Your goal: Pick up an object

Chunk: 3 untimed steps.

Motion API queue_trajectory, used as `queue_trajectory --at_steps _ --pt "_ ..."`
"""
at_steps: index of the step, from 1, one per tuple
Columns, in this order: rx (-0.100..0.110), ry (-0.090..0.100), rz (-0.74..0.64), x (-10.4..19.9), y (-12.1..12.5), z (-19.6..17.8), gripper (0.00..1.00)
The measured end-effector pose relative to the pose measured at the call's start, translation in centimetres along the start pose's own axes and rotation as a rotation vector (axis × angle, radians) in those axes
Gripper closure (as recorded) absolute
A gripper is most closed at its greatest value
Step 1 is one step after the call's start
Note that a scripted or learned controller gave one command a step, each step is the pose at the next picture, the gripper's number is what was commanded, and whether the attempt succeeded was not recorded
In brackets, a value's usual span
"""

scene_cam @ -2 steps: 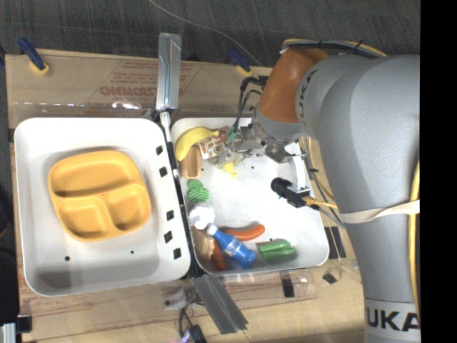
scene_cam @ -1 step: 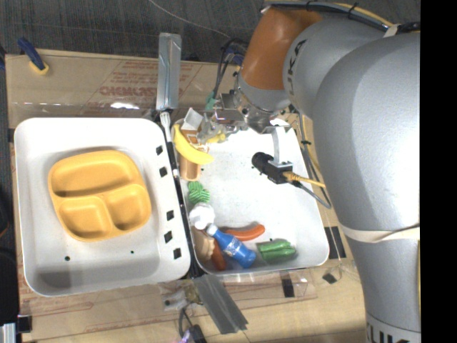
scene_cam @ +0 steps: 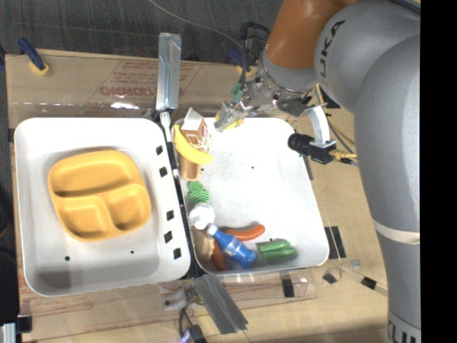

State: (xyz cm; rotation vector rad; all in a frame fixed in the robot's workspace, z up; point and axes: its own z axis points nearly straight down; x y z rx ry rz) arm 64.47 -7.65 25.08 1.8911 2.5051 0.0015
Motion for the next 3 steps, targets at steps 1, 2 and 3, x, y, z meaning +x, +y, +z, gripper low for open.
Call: queue_trajectory --at_steps 1,2,3 --pt "0.004 0.002 0.046 6.0 -3.5 -1.3 1.00" --pt "0.009 0.003 0.087 11.5 -7.0 1.8 1.00" --pt "0.007 0.002 0.133 10.0 -4.1 4.6 1.00"
